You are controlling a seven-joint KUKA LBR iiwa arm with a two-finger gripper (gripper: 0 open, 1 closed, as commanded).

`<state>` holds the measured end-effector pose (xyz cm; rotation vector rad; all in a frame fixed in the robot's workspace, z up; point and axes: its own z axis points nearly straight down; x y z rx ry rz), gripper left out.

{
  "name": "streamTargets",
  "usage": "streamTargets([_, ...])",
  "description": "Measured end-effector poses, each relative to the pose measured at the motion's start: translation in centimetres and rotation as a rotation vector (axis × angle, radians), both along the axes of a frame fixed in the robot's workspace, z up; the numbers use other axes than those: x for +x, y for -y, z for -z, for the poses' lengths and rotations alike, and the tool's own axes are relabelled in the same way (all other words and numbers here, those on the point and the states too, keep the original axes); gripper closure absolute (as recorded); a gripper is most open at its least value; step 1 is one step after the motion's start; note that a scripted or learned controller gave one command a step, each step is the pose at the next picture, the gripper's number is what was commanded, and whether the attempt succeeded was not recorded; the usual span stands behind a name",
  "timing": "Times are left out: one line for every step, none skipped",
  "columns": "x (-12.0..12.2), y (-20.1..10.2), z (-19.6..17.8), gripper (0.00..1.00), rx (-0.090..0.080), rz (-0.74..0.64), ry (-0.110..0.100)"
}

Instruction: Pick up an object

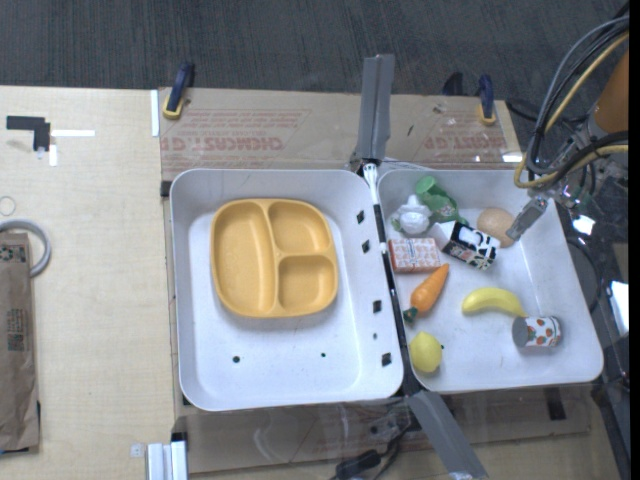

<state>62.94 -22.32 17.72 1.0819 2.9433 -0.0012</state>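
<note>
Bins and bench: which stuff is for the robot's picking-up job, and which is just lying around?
For the job: gripper; in the right bin, banana, carrot, lemon, can, egg-like ball.

Lying about: yellow divided plate in the left bin, blue clamps, brown bag.

Setting of my workspace. Dark grey carpet floor [250, 18] lies beyond the bench. A pale wooden tabletop [80, 268] extends to the left; a brown cardboard sheet [300, 133], fastened by blue-and-yellow clamps [180, 88], lies behind the bins.
</note>
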Motion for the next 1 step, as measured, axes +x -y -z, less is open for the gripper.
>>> streamTargets([-3.9, -1.02, 1.91, 0.0, 0.002, 0.137, -0.003])
